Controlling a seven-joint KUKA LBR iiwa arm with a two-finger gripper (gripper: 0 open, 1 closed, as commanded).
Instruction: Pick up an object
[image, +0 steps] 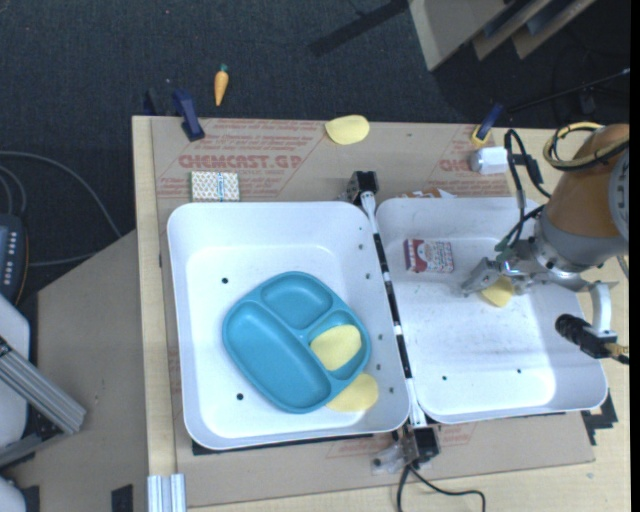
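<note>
Grasp stage, by the look of it: two-finger gripper (497, 283) low over the right white bin (480, 390), fingers spread narrowly around a small yellow soft lump (497, 294) lying on the bin floor toward the far right. Not clear whether pinched or merely straddled, since the lump seems to rest on the floor. Next move, as a judgement: close firmly on the lump, then lift straight up and check that it comes along. Just left of the lump, a red-and-white printed packet (429, 256), near enough to be nudged. Left white bin (200, 250) carrying a blue divided plastic tray (280, 335), one yellow rounded piece (337, 346) in a tray compartment, another yellow piece (353, 394) beside the tray's near edge. Well apart, all of it; nothing blocking the lift.
</note>
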